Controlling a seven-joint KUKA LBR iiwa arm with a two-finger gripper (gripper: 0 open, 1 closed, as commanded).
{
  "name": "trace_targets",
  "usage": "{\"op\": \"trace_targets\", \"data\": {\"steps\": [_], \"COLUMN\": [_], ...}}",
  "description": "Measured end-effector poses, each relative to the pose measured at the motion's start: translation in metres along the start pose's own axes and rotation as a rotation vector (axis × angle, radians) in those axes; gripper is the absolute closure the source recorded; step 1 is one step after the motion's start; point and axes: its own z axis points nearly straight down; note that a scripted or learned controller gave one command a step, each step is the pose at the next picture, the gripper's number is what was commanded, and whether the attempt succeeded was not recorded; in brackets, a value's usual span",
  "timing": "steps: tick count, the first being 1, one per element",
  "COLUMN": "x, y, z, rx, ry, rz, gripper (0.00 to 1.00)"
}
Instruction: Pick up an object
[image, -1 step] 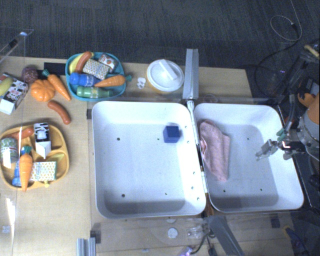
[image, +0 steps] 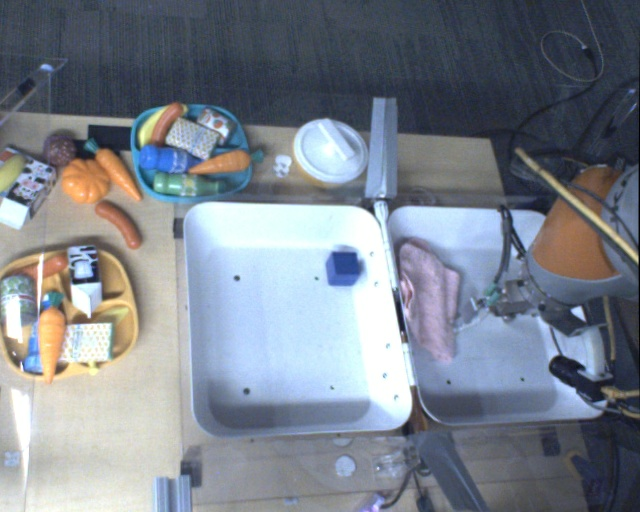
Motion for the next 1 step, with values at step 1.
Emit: {"op": "trace_targets", "data": {"steps": [1], "x": [0.0351], "y": [0.0582], "z": [0.0046], "rx": [-0.013], "ry": [-0.004], "rz": [-0.104], "gripper": [0.0]}}
